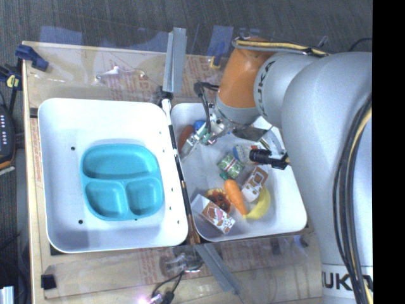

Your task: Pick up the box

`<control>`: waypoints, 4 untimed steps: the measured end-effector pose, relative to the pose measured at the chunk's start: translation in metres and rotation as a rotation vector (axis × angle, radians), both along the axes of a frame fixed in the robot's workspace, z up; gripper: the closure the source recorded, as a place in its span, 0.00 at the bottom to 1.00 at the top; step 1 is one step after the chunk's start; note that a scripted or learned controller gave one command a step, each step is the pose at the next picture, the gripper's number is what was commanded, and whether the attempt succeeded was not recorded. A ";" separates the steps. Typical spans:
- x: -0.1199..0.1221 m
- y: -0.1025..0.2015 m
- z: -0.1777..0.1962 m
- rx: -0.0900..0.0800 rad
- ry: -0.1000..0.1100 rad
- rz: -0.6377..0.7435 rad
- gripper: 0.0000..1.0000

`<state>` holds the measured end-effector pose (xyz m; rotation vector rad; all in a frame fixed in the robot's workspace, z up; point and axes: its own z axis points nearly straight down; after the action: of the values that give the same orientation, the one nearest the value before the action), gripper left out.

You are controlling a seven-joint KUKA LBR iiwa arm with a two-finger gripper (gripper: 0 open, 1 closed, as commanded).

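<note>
at the lower middle of the frame, the box (217, 214) lies untouched in the right bin (288, 217); your gripper (201, 133) hovers up near that bin's top left corner; grip state unclear; pickup not yet done

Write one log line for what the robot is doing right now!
task: pick up box | gripper: upper left of right bin | box: bin's front edge, not held | left bin: blue tray
</note>
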<state>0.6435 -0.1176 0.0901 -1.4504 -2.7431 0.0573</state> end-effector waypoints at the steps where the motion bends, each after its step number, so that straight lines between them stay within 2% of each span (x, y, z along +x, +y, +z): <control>1: -0.014 -0.046 0.049 0.017 -0.051 0.121 0.00; 2: -0.018 -0.091 0.052 0.010 -0.054 -0.108 0.00; 3: -0.019 -0.092 0.032 -0.001 -0.054 -0.609 0.00; 4: -0.001 -0.090 0.052 0.001 -0.053 -0.531 0.00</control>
<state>0.6422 -0.2078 0.1424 -2.1456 -2.2936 0.0005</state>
